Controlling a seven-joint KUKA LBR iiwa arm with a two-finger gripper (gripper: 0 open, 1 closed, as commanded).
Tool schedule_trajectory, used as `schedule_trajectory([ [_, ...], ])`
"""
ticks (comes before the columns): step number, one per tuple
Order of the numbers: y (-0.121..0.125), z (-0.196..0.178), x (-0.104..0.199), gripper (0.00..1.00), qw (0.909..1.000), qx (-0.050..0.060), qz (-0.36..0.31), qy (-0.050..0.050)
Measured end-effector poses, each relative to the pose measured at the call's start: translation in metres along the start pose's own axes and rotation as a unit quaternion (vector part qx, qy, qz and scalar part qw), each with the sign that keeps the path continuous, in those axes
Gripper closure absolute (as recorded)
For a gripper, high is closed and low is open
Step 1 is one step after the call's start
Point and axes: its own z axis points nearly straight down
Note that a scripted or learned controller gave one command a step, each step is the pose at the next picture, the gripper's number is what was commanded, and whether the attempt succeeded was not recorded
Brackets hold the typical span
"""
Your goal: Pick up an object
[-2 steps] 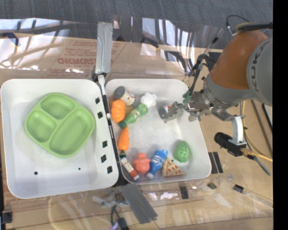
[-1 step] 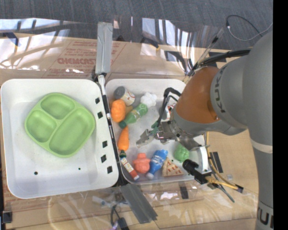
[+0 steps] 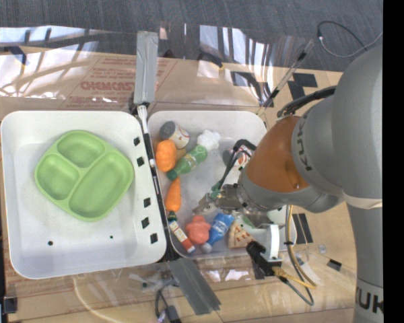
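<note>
The right bin (image 3: 249, 121) holds several small toys: an orange ball-like piece (image 3: 165, 155), a green bottle (image 3: 187, 161), a white lump (image 3: 207, 138), a tan-and-grey can (image 3: 177, 134), an orange carrot (image 3: 174, 195), a red-pink piece (image 3: 198, 230), a blue piece (image 3: 221, 226) and a tan wedge (image 3: 237, 235). My gripper (image 3: 216, 195) is low inside this bin, right of the carrot and just above the blue piece. The orange-banded wrist (image 3: 276, 163) hides the bin's right half. Nothing shows clearly in the gripper.
The left bin (image 3: 27, 247) carries a green divided plate (image 3: 85, 174). A black hinge strip (image 3: 147, 180) runs between the bins. A small red-capped bottle (image 3: 179, 235) lies by the right bin's front-left corner. Cables (image 3: 293, 271) trail at the front right.
</note>
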Motion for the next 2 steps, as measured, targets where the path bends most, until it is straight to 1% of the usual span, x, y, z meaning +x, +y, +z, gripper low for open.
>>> schedule_trajectory([
  [1,0.001,-0.010,0.000,1.00,1.0000,0.000,-0.002,0.000],
  [2,0.096,-0.165,0.027,1.00,0.9941,-0.001,-0.108,-0.001],
])
